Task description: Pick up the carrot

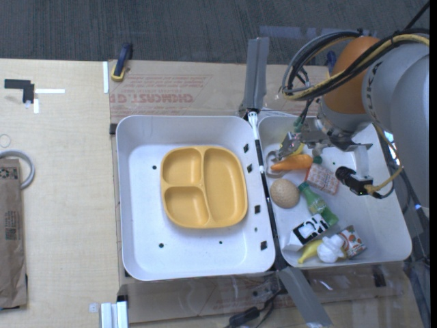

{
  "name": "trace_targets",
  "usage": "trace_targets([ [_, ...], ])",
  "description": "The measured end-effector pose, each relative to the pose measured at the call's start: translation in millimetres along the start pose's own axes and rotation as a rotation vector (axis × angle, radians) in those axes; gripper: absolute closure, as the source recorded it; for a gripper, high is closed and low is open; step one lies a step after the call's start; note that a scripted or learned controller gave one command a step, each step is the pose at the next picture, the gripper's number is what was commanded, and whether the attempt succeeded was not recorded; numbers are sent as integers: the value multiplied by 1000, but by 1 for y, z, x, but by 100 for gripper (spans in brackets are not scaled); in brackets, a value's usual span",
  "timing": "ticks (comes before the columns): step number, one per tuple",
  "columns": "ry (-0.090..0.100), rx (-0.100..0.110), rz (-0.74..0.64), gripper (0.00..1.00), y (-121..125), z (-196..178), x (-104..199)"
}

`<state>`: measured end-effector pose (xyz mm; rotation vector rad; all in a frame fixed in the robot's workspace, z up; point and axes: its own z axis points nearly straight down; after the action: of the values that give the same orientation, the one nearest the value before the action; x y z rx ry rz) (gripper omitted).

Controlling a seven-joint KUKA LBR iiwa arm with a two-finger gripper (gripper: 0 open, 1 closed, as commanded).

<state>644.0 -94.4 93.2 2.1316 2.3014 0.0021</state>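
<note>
At the right bin's (399, 248) upper left, the carrot (292, 162) lies crosswise, directly under the end effector (293, 144); whether that is spread or closed, I cannot tell.

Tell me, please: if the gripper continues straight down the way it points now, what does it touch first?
Most likely the carrot. The gripper hangs just above it in the right bin, pointing down toward its upper side. Depth is hard to judge from this slanted view, so it might slip past to the bin floor.
</note>
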Motion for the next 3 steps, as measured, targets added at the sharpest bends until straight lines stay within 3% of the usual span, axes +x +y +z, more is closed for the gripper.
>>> trace_targets([
  [1,1,5,-97,0,-7,-70,-16],
  [2,5,-5,-139,0,-13,-3,-1],
  [3,3,5,-323,0,-51,3,-12],
])
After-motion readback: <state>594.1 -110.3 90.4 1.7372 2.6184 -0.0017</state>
